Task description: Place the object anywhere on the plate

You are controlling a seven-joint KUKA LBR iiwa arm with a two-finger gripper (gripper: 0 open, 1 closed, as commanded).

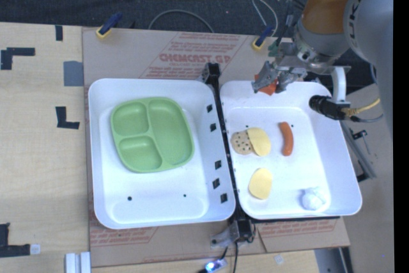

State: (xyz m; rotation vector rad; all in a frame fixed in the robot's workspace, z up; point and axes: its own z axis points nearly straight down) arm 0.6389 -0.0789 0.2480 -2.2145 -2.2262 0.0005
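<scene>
While the tool (271, 83), its grip state impossible to tell, hovers over the right bin's (332, 166) far edge, the sausage (285, 138) looks light, smooth, best pinched mid-length

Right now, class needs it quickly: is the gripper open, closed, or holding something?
Gripper: cannot be told; it sits over the right bin's far edge.

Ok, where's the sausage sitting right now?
The sausage lies in the right bin, right of the cookie and yellow slice, below the claw.
</scene>
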